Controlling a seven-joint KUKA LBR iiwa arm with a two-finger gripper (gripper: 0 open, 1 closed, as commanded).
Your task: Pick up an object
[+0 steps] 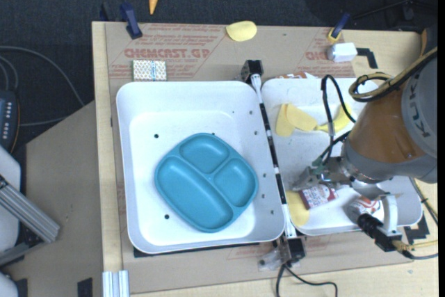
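- Camera view, progress: the arm (389, 132) is reaching into the right bin (410, 209) with the gripper (321, 181) low over the clutter; pick looks mid-attempt, nothing is visibly lifting clear yet.
- Fingers: cannot tell if they are open or closed; wrist and cables are covering them.
- Likely target: a small red-and-white packet (316, 197) is lying on the bin floor right at the gripper, a yellow piece (297, 211) just beside it near the bin's front-left corner.
- Left to do, by my read: confirm a grasp, then lift.
- Materials: both bins are looking like thin glossy white plastic, shallow, with rounded corners.
- A blue tray (205, 181) is sitting in the left bin (139, 108): smooth moulded plastic, three compartments, rounded outline.
- A yellow chip-like piece (295, 119) is lying at the right bin's back, curved, thin.
- The worktop (111, 170) is showing bare brown board with red print.
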